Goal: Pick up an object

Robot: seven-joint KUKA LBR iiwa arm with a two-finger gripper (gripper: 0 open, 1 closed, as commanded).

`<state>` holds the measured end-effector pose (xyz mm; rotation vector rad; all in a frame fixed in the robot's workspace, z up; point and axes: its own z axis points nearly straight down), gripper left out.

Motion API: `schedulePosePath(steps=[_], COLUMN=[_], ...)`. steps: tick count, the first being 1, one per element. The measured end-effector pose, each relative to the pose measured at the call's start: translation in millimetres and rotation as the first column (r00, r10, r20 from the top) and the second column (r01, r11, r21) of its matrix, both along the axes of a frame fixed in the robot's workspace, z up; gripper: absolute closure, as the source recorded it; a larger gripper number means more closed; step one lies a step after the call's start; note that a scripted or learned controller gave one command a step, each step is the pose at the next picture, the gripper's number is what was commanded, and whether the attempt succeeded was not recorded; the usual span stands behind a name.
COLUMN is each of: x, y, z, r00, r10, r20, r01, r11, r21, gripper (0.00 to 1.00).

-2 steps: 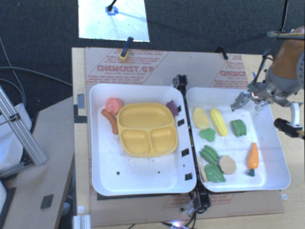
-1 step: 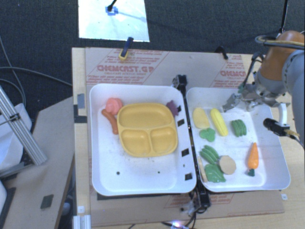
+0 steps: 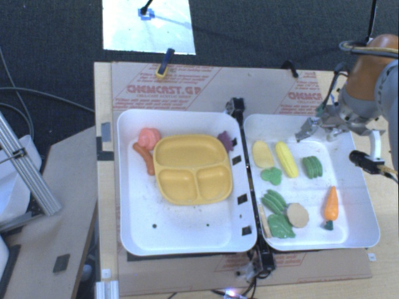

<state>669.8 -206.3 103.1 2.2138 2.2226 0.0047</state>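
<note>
Gripper (image 3: 310,129) hovers above the right bin's (image 3: 368,226) far edge, beyond the corn (image 3: 286,159). Can't tell its state. Carrot (image 3: 331,205) sits nearer.

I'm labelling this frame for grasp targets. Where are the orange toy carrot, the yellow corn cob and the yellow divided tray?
Orange toy carrot (image 3: 331,204), camera view, middle of its body.
Yellow corn cob (image 3: 287,159), camera view, mid-length of the cob.
Yellow divided tray (image 3: 189,151), camera view, floor of its large compartment.
</note>
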Motion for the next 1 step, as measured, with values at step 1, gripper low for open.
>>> schedulePosePath(steps=[1], x=[-0.7], y=[4.2], z=[-18.4], r00=[1.0], r10=[0.001], r20=[-0.003], r01=[-0.001], r11=[1.0], r21=[0.0], gripper=[0.0])
